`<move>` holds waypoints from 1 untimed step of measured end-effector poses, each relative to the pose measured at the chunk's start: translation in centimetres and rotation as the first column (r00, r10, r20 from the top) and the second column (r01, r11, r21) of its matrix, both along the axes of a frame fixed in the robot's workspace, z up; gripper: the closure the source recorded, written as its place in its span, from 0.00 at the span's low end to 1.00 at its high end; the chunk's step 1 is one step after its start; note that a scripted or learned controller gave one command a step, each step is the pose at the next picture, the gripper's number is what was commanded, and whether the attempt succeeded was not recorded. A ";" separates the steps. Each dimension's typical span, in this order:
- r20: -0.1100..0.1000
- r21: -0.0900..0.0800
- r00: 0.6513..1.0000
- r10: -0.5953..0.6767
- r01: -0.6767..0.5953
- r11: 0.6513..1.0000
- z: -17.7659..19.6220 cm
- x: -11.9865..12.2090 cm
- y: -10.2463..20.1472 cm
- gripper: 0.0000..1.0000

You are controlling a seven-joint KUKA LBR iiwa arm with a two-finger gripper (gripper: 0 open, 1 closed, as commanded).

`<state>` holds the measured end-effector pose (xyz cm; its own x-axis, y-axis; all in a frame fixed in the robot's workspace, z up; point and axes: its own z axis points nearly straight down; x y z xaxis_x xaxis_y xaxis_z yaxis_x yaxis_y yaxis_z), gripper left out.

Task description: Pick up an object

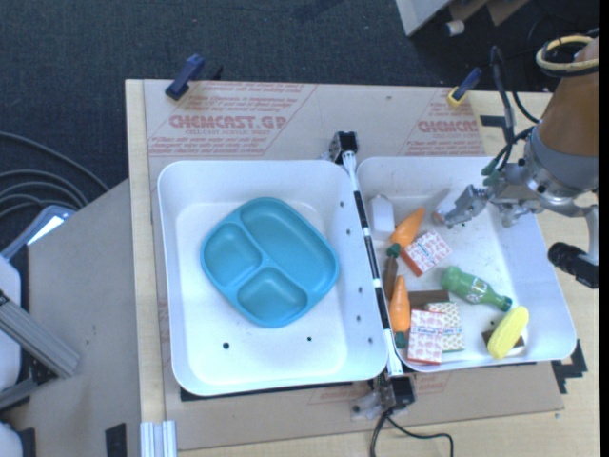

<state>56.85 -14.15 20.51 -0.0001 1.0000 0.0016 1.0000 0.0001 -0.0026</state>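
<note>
You can't see most of the arm (571,122); the right edge cuts it. Its fingers blur.

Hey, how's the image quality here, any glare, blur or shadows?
Camera view: even, soft lighting; the white bins look bright with mild washout; the blue plate is sharp; the end effector and arm look slightly soft; faint shadows under the toys.

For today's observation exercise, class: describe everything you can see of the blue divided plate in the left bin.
The blue divided plate is a light blue tray with rounded corners, seemingly plastic, moulded into three compartments: two toward the top and one nearer the bottom edge. All three look bare. It lies flat, turned at an angle, roughly central on the floor of the left bin, touching nothing else.
</note>
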 end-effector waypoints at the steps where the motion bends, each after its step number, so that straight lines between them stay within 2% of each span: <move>1: 0.002 -0.001 1.000 0.000 0.000 1.000 -12.1 -2.0 3.6 0.00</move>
